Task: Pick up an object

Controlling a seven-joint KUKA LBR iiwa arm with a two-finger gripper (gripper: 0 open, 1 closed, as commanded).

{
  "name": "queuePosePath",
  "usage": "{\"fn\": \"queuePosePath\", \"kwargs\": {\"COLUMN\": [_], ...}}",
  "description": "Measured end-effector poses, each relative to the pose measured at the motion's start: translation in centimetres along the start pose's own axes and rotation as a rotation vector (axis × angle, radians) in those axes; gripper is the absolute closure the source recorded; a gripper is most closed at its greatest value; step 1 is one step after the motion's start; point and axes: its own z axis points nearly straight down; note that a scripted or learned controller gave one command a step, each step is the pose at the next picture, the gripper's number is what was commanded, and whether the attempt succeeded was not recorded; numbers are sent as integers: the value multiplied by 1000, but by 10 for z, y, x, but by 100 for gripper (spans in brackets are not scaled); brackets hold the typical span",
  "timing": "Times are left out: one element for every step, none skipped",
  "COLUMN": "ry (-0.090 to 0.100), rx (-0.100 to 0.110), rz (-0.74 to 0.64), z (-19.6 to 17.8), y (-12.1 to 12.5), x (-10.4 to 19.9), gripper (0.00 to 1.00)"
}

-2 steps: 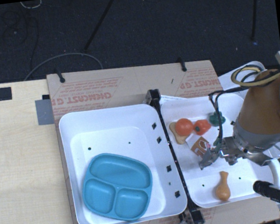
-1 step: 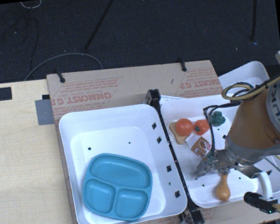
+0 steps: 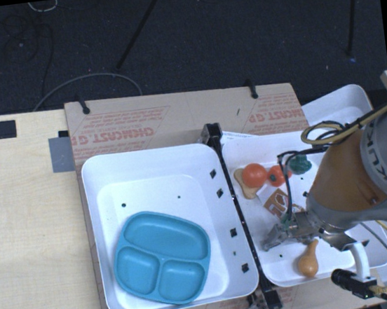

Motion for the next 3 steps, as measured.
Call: {"fn": "queuePosePath", "kwargs": {"ry": [0,-2,-1], "rx": [-2,-5,-4], "rz": [5,-1,-1], "z": [-12,-70,-122], "y": [1,7,7], "x": [-1,-7,-8], "gripper": [100,100,100]}}
